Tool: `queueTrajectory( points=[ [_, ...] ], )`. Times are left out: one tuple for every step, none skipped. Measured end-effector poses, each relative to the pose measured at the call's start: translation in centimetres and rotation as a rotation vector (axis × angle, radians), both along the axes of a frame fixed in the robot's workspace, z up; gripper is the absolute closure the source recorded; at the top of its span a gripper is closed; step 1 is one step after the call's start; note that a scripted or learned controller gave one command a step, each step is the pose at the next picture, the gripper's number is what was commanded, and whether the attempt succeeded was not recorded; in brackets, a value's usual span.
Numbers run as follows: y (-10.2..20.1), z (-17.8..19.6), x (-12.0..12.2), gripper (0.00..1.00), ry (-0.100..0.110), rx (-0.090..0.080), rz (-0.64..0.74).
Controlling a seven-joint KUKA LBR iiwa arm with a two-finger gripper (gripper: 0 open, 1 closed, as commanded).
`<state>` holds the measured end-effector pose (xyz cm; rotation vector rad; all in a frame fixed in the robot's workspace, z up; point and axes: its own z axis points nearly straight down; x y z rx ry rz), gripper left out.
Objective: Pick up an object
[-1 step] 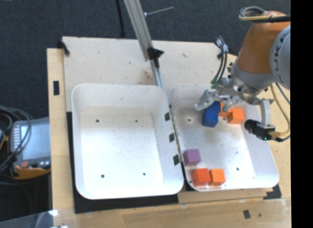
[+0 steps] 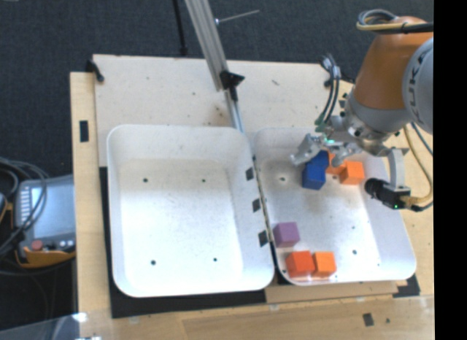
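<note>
The gripper (image 2: pixel 319 150) is hanging over the right bin (image 2: pixel 379 258) with a blue block (image 2: pixel 314 171) sitting between its fingers. An orange block (image 2: pixel 352 172) is lying just beside it. The wooden bench (image 2: pixel 160 87) is standing on dark carpet (image 2: pixel 73 10) (speckled grey).
</note>
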<state>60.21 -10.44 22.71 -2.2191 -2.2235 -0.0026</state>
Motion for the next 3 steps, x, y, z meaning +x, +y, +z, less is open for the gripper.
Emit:
queueTrajectory(
  points=[
    [-0.6, -4.4, 0.4, 0.0, 0.005, -0.004, -0.004],
    [-1.4, -9.9, 0.3, 0.0, -0.006, -0.008, -0.004],
    [-1.4, -10.0, 0.8, 0.0, -0.02, -0.006, -0.004]
  ],
)
